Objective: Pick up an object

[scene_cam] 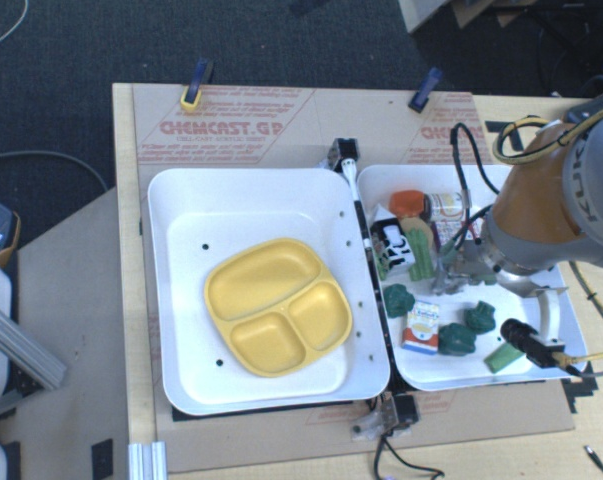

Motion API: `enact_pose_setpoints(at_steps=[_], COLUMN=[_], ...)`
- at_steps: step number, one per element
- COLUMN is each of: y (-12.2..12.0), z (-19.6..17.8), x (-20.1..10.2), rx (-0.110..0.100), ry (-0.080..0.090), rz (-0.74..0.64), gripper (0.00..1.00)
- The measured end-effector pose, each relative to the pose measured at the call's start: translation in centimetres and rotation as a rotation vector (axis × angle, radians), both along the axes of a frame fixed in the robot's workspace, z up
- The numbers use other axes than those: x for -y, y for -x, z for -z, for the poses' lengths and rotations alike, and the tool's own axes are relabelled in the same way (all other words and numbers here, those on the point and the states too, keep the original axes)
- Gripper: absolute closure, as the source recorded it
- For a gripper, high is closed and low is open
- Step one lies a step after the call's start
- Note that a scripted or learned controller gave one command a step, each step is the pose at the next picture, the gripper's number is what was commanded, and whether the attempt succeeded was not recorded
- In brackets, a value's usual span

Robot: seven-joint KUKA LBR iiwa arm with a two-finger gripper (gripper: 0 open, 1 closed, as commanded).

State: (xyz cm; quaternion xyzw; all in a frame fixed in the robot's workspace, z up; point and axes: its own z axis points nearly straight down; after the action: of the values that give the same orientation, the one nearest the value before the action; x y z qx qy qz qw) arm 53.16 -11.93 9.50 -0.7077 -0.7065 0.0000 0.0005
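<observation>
A small carton [421, 328] lies low in the right bin [451, 370], crowded by other things: one dark green lump [397, 299] just up and left of it, a second [457, 340] touching its right side, a third [479, 316] a little further right, and a green block [501, 357] beyond those. Above the carton stand a pale green block [419, 250] and a black-and-white packet [390, 240], with an orange piece [409, 203] and a small jar [445, 207] further up at the bin's far end. Left of the carton, in the left bin [181, 268], rests a yellow divided tray [277, 306]. Both bins sit on a tan board [231, 128] held by two blue clamps [195, 83], over dark carpet [131, 28]. The gripper [449, 276] hangs low in the right bin, up and right of the carton, just beside the pale green block, on the grey and orange arm [541, 203]; whether it is apart or together cannot be told, and nothing is seen held in it
</observation>
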Motion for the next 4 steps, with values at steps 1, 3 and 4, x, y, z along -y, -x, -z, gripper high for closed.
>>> enact_pose_setpoints(at_steps=[1,3,4], y=[-0.2,-0.9,-1.7], z=[-5.9,-13.2,-12.4], x=[0.9,1.3,-4.7], rx=[0.008,0.007,-0.001], ry=[0.004,0.003,-0.002], rz=[-0.001,-0.003,-0.008], gripper=[1.00,1.00,1.00])
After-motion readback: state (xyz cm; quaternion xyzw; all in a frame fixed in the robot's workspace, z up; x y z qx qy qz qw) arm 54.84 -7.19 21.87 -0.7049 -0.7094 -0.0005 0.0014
